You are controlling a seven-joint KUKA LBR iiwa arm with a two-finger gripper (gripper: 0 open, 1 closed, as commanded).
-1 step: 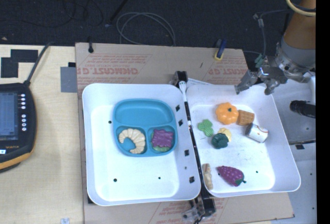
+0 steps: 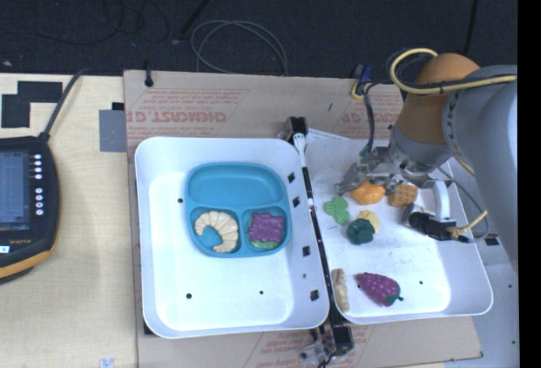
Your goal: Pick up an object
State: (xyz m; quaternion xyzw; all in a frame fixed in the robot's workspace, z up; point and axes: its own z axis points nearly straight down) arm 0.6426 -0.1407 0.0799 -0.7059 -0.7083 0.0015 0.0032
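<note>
The gripper (image 2: 372, 180) is low in the right bin (image 2: 439, 286), and directly at its tip lies a small orange object (image 2: 368, 194), which looks like a piece of toy fruit. It seems to be the object the arm is going for. I cannot tell if the gripper is open or closed, because the wrist covers it from above, and I also cannot tell if the orange object is between its parts or only under them. I take this orange object as the landmark. Just to its right is a small brown piece (image 2: 403, 194); to its left and a little toward the front are a light green piece (image 2: 338, 210) and a dark green round piece (image 2: 360, 231), with a small yellow piece (image 2: 369, 219) between. Well toward the front of the bin lies a purple grape bunch (image 2: 378, 288), and a tan piece (image 2: 340, 288) rests by the wall between the bins. Far to the left, in the other bin (image 2: 161, 273), a blue divided plate (image 2: 237, 180) carries a croissant (image 2: 217, 230) and another purple bunch (image 2: 267, 228). I judge the orange object to be light, hollow plastic, stiff and rather smooth, so it may slip or roll away from a grasp that is off centre. The best hold is probably across its narrow middle, with the brown neighbour kept out of the way.
</note>
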